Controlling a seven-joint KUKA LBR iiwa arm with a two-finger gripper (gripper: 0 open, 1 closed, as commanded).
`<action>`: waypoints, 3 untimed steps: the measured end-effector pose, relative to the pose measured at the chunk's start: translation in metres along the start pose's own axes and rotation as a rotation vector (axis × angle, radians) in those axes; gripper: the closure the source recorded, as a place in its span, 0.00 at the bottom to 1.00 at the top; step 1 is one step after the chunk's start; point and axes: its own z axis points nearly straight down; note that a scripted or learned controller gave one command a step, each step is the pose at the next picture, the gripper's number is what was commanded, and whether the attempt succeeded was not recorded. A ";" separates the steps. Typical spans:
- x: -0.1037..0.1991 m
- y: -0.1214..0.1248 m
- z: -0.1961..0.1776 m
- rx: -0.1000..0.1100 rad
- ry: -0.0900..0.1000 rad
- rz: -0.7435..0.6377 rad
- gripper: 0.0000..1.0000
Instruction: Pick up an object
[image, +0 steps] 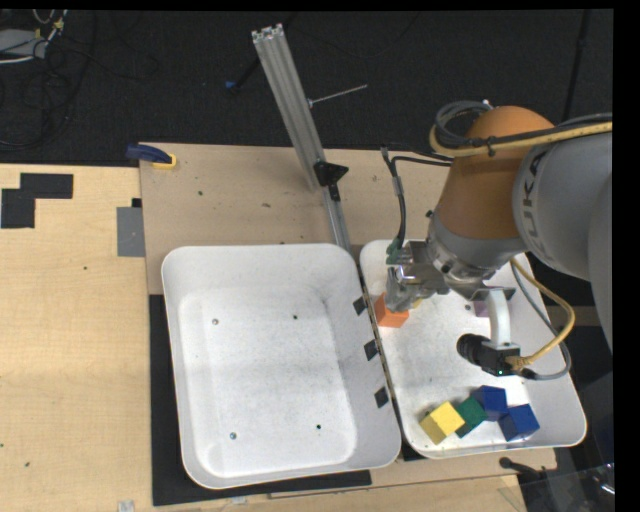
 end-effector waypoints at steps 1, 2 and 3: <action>0.052 0.019 -0.002 -0.003 -0.001 0.001 1.00; 0.101 0.025 -0.002 -0.002 -0.001 0.001 1.00; 0.098 0.020 -0.015 -0.003 -0.003 0.004 1.00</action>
